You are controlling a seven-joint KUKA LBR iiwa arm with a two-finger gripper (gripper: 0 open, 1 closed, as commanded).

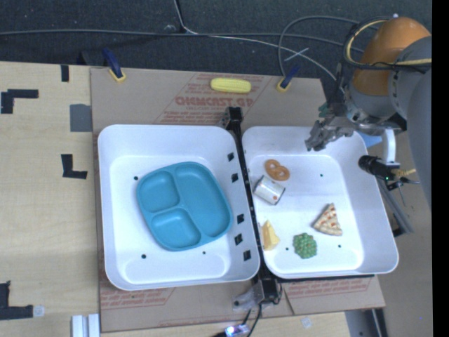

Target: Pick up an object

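Note:
The right bin (351, 188) holds a brown pretzel (276, 169), a small silver can (269, 190) on its side, a pizza slice (327, 220), a green broccoli piece (304, 245) and a yellow wedge (269, 235). My gripper (319, 139) hangs over the bin's back edge, up and to the right of the pretzel and apart from every object. It is open with nothing between its fingers.
A blue divided plate (184, 205) lies in the left bin (112, 188). A yellow banana-like toy (230, 85) rests on the cardboard behind the bins. Two clamps (114, 67) (286, 81) hold the cardboard's back edge. A black divider (242, 188) runs between the bins.

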